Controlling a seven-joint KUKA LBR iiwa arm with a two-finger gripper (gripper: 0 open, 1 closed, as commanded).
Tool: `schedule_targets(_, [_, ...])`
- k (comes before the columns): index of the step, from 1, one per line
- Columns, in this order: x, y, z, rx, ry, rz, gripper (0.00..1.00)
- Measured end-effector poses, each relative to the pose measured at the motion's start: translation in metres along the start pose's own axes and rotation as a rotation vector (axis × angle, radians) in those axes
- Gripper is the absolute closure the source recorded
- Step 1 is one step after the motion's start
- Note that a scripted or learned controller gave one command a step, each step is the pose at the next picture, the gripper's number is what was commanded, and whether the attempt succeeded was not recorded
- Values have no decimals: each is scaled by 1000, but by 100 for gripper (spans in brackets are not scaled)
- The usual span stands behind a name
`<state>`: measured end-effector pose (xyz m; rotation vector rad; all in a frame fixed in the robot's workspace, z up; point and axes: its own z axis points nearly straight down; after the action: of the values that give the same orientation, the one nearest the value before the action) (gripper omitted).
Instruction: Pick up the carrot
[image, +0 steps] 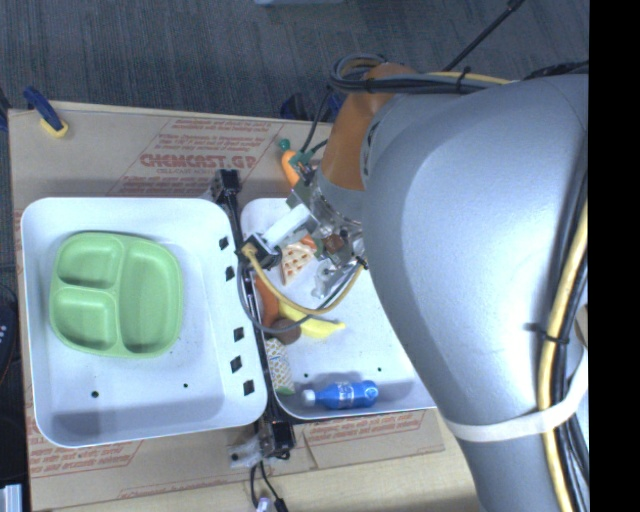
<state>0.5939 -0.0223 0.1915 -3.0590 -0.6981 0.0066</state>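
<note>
In the right bin (395, 350), near its upper left quarter, we find the gripper (330, 255) low among the clutter, the orange band (350, 150) of the wrist just above it and the grey arm (480, 250) covering most of that bin's right side. We cannot tell whether the gripper is apart or together; cabling and metal parts of the tool crowd the spot, and nothing is plainly seen clamped in it.

Just left of the tool lies a slice of pizza (295, 262), and below that, along the bin's left wall, the carrot (268, 298), an orange shape lying roughly lengthwise against the divider. We judge it still rests on the bin floor, not lifted: it sits apart from the tool, with a curved yellow cable or strap (290, 300) crossing over it. A banana (320, 326) lies just beside the carrot's lower end, and something dark (288, 332) touches both.

Our reading: the carrot's place tight against the wall leaves little room on one side, so a grasp would likely have to come in along the wall rather than across it. Neighbours touching it could be dragged along.

Further out, a blue bottle (342, 394) lies on its side near the bin's front edge, well apart from the carrot. The left bin (60, 400) holds a green divided plate (118, 294), upright and flat.
</note>
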Motion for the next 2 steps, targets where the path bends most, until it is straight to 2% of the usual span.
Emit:
schedule_targets(1, [41,8,0,-2,0,179,0])
schedule_targets(2, [14,-56,-84,-1,1,-22,0])
